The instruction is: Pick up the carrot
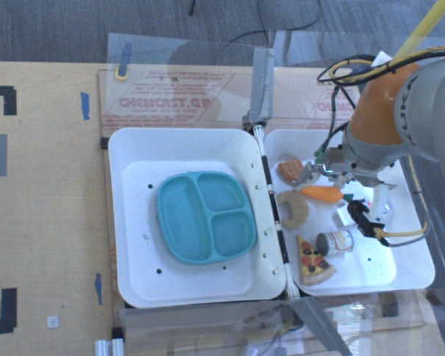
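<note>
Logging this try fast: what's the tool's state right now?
Tool: cannot be told; it sits above the orange tapered carrot in the right white bin.

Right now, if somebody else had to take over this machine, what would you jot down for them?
Gripper: low in the right bin, just above the carrot; its grip can't be judged from this view.
Carrot: lying flat in that bin, between a waffle-like piece and a tan disc. A small can and a pizza slice lie nearer the front.
Left bin: holds a teal divided plate.
Done: arm brought over the carrot.
Left: grasp it and lift it.
</note>
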Action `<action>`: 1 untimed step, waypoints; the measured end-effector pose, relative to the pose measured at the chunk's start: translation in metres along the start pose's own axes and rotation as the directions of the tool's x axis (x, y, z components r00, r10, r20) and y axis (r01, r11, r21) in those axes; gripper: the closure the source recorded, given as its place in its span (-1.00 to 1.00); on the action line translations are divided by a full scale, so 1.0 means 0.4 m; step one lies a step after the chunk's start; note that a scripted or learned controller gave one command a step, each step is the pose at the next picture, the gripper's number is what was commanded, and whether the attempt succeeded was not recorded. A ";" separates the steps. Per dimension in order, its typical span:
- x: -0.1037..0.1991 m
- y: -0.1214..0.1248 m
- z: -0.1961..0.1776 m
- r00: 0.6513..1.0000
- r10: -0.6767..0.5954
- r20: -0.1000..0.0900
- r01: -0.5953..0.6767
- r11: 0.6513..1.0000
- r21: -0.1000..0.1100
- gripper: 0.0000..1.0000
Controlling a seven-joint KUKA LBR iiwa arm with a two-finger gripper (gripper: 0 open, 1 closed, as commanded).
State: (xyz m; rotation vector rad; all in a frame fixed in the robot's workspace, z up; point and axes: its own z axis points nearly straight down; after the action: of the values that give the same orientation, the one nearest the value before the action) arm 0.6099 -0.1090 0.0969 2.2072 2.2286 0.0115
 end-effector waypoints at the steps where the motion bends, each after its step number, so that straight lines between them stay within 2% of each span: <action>1: 0.033 -0.083 0.020 0.948 -0.317 0.002 0.317 0.948 0.000 -1.00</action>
State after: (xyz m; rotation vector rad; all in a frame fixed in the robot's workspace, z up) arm 0.5766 -0.0961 0.0888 1.8186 2.5523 0.0075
